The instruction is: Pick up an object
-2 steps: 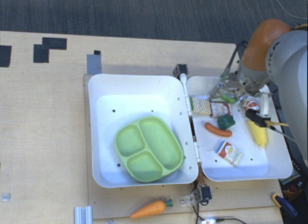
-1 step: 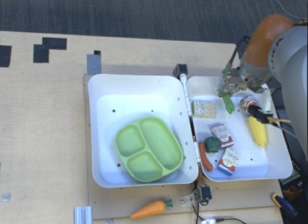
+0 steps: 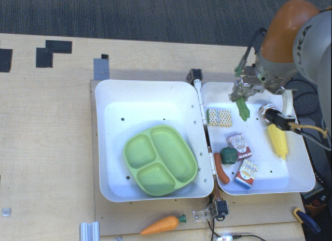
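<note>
My gripper (image 3: 243,94) hangs over the far part of the right bin (image 3: 295,183), and a long green pepper (image 3: 243,110) dangles from between its fingers, so it is shut on it. Below it in that bin lie a patterned cracker packet (image 3: 219,116), a small red-and-white carton (image 3: 238,143), a dark green round piece (image 3: 229,155), a red sausage (image 3: 221,169), a juice box (image 3: 246,173) and a yellow corn cob (image 3: 277,140).
The left bin (image 3: 111,131) holds a light green divided plate (image 3: 160,159). An orange carrot (image 3: 163,225) lies on the bench in front of the bins. A divider rail (image 3: 204,126) runs between the bins. Cables trail at the right edge.
</note>
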Action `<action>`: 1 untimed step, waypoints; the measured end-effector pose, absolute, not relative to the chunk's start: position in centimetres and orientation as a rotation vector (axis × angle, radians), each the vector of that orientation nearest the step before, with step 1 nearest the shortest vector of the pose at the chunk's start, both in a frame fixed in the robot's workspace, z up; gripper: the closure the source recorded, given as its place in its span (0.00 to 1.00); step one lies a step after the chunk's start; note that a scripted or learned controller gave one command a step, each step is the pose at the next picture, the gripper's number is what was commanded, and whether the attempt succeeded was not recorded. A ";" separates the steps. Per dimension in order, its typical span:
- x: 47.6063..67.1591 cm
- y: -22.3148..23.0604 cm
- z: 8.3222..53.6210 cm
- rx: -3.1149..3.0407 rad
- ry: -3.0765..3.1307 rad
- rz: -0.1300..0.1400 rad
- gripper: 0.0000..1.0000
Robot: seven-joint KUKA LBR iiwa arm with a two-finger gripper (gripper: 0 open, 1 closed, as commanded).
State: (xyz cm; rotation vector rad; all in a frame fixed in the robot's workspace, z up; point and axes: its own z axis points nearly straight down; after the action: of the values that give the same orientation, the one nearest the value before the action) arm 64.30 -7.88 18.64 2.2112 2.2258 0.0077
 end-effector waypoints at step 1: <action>57.2 -2.3 22.3 2.215 2.227 0.005 1.00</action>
State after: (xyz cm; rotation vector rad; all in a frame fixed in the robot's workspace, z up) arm 57.20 -2.34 22.28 2.2145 2.2272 0.0046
